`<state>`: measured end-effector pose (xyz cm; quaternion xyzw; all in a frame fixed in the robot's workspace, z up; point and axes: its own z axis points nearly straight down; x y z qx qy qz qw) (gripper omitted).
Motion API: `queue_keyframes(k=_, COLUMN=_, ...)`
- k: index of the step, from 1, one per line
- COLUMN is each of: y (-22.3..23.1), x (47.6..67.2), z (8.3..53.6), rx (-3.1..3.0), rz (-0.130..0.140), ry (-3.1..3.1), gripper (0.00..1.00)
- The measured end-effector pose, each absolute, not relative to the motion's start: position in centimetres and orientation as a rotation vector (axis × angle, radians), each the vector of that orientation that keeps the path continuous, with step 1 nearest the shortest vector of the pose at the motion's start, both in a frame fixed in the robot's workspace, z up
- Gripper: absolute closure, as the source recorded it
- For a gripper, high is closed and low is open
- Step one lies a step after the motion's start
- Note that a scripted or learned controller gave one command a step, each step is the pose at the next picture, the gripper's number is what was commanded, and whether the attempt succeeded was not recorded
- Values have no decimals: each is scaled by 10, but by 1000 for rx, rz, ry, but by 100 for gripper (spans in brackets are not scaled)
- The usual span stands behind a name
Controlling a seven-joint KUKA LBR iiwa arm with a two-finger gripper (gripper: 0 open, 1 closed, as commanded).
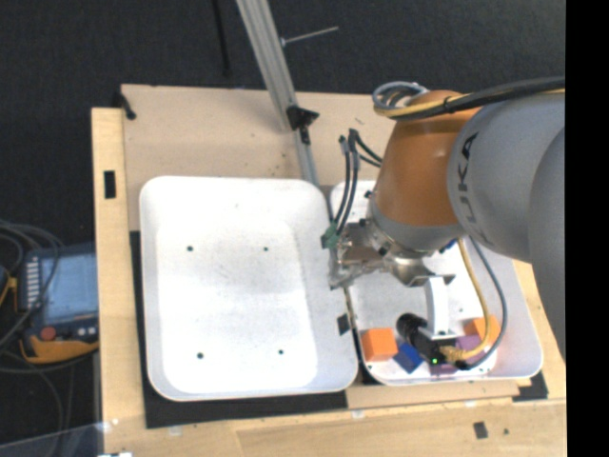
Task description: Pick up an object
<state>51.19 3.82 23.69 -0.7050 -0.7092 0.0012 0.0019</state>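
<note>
My gripper hangs below the orange-banded wrist, over the left part of the right bin, close to the wall it shares with the left bin. At the near end of the right bin lie an orange block, a blue block and a small purple piece. Another purple piece sits a little to the right. The arm hides most of this bin's floor. I see nothing held by the gripper.
The left bin sits beside the right one on the wooden bench. A slanted metal rail rises behind the bins. A handheld pendant with cables lies off the bench at the far left.
</note>
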Motion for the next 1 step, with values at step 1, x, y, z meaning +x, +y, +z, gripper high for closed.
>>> queue_keyframes(k=1, y=91, x=513, z=232, rx=-2214, rz=-1, ry=-2230, gripper=100)
